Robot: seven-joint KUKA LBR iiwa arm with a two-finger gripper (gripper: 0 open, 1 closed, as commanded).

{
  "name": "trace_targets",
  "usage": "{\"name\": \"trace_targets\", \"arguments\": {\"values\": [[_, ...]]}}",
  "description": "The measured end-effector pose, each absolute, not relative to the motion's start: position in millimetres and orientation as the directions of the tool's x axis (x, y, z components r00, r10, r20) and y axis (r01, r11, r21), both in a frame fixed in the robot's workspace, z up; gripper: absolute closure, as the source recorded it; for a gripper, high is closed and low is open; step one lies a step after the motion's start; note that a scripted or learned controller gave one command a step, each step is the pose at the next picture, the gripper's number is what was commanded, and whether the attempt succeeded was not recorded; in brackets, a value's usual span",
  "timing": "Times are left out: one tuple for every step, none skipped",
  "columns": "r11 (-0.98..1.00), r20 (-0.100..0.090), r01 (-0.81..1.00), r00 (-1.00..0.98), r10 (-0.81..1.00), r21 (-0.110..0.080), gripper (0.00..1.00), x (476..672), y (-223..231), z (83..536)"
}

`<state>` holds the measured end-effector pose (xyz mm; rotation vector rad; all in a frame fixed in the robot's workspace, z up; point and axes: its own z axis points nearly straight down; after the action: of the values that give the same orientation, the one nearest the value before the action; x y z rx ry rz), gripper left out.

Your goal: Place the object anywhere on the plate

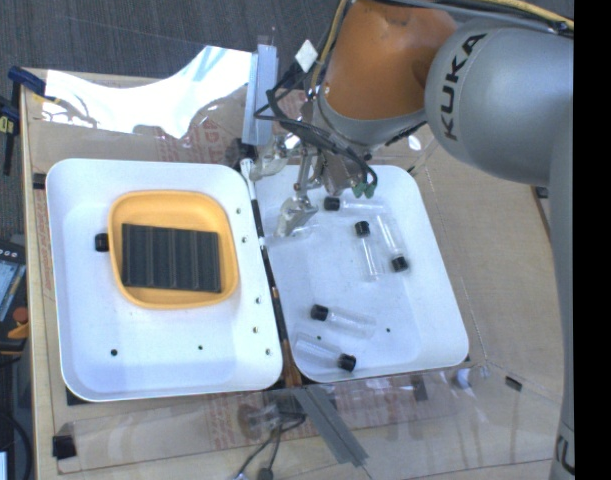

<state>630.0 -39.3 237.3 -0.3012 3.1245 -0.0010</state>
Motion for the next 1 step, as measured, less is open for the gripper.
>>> {"name": "trace_targets", "arguments": {"values": [[0.982, -0.005, -0.191, -0.982, -0.191, -0.002, 1.0, 631.0, -38.9, 248.2]]}}
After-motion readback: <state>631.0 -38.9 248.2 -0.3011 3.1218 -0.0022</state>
